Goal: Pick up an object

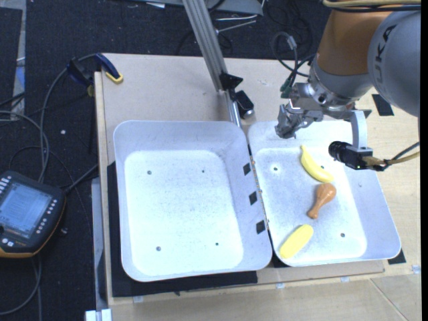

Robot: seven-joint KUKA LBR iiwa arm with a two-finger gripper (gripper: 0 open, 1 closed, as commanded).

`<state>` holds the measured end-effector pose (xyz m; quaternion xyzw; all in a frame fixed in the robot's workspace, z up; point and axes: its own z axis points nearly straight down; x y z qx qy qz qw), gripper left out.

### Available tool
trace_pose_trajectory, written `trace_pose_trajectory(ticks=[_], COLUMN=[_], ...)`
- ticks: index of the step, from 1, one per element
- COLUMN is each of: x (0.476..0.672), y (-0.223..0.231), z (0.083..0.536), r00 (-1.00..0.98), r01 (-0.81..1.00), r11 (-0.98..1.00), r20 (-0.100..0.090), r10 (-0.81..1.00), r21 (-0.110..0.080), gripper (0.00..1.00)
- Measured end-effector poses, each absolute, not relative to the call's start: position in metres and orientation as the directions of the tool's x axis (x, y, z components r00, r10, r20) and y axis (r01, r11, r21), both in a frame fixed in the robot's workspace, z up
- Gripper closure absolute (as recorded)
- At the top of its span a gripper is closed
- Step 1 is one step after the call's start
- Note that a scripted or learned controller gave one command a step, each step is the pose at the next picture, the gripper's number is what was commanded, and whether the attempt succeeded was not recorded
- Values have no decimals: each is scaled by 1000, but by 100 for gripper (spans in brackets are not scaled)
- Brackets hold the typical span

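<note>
Just below pincer (pixel 289 130), banana (pixel 315 165)

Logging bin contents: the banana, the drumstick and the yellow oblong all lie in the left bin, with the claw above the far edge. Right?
Not quite. The camera view shows the banana, drumstick and yellow oblong in the right bin, with the claw above its far edge.

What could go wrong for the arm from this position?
1. The gripper hangs near the far rim of the right bin, apart from every object, so a straight descent would probably close on nothing.
2. The banana and the chicken drumstick lie close together; reaching for one may nudge the other.
3. The yellow oblong piece sits by the near rim, where a grasp could be cramped.
</note>
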<state>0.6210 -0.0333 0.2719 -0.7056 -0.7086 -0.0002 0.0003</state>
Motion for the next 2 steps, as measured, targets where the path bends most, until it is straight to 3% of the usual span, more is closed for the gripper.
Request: trace_pose_trajectory(ticks=[2], x=[635], y=[63], z=[253], r00=[-4], r01=[1000], r11=[4], r20=[0], r10=[1000], r21=[-2], gripper=[100])
